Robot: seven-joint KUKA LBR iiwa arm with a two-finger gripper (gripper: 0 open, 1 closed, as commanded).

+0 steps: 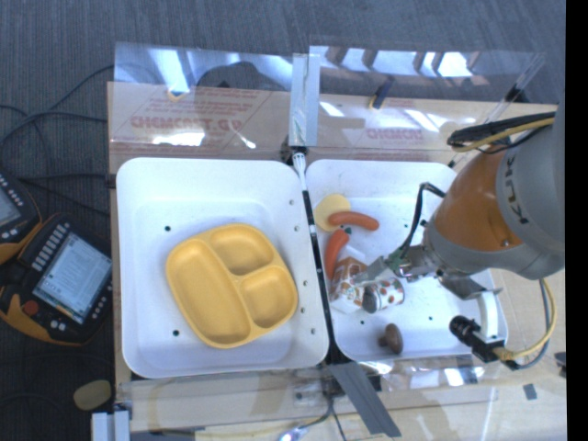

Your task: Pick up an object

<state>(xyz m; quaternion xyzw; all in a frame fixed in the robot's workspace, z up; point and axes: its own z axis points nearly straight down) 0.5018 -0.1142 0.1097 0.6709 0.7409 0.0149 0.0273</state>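
While the gripper (pixel 378 278) sits low in the right bin (pixel 432 333), grip state indeterminate, an orange carrot-like piece (pixel 335 249) lies at its 10 o'clock, long axis running 1 to 7 o'clock; yellow divided plate (pixel 231 283), left bin (pixel 147 219).

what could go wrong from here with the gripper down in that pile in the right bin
1. The gripper sits low over a tight cluster: a patterned brown-and-white item, an orange carrot-like piece and a sausage-like piece. It may catch two things, or nudge them apart and grip nothing.
2. The cluster lies close to the divider between the bins, so a shoved item could jam against that wall.
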